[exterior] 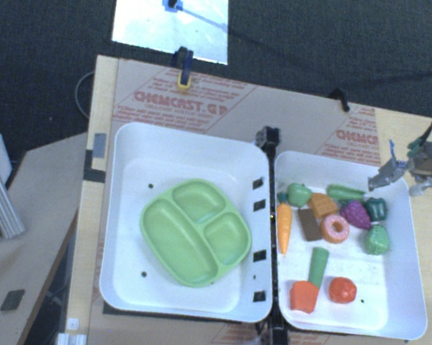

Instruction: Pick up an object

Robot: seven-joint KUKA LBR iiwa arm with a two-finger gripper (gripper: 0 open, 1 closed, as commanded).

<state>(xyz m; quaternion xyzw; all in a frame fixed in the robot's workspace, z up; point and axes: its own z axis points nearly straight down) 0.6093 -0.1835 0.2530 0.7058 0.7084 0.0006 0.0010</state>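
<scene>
The objects to be picked lie as a cluster of toy foods in the right bin (413,306), at the right of the frame. An orange carrot (283,227) lies along the bin's left wall, long axis near vertical in the frame, tapered tip pointing toward the lower edge. A green cylinder (319,265) with an orange-red base (303,296) lies below the cluster, long axis near vertical, green end toward the top. A green pod (346,193) lies horizontally at the upper end of the cluster. Between these sit a pink-frosted doughnut (335,229), a purple grape bunch (357,214), a green pear-like piece (299,194), a green pepper (377,241) and a red tomato (343,290), several of them touching.

The gripper (384,175) hangs at the bin's upper right rim, above and right of the cluster and apart from every object; whether its fingers are spread or closed cannot be told.

The left bin (134,155) holds a light green divided plate (195,231), its long axis running diagonally from upper right to lower left.
</scene>
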